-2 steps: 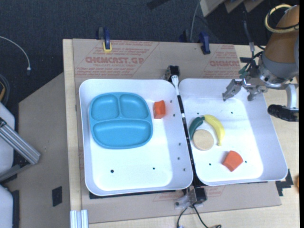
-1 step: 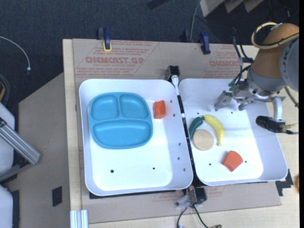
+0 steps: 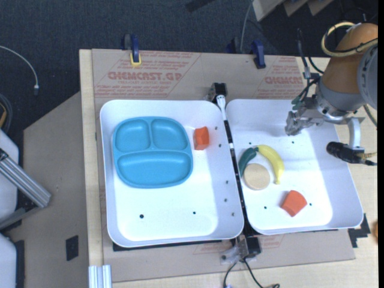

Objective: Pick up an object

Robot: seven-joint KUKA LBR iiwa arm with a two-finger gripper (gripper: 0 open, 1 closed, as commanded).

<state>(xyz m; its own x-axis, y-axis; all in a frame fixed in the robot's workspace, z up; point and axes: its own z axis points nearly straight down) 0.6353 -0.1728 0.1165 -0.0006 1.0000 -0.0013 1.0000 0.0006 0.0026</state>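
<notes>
From here the arm comes in from the right, and its gripper [image 3: 294, 126] hangs over the far part of the right bin [image 3: 336, 221], near that bin's back edge. The fingers are small and dark against the white, and I cannot tell whether they are apart or together; nothing shows between them.

Four things lie in the right bin, nearer its left wall. A yellow banana [image 3: 273, 161] is a smooth curved piece with its long axis running from the far left toward the near right, bowed toward the bin's right side. Touching its far end is a green pepper [image 3: 246, 158], dark and slightly hooked, pointing roughly toward the front edge along the bin's left wall. Tucked between the two is a round tan disc [image 3: 257, 176], flat and pale, perhaps a cookie or a slice of bread. Well apart, toward the front of the bin, sits an orange-red block [image 3: 294, 203], blunt and tilted.

The left bin [image 3: 162, 227] holds a blue divided plate [image 3: 153, 151] in its back left area, and a small orange block [image 3: 201, 138] just beside the plate, by the right wall. Both bins rest on the tabletop [image 3: 90, 161].
</notes>
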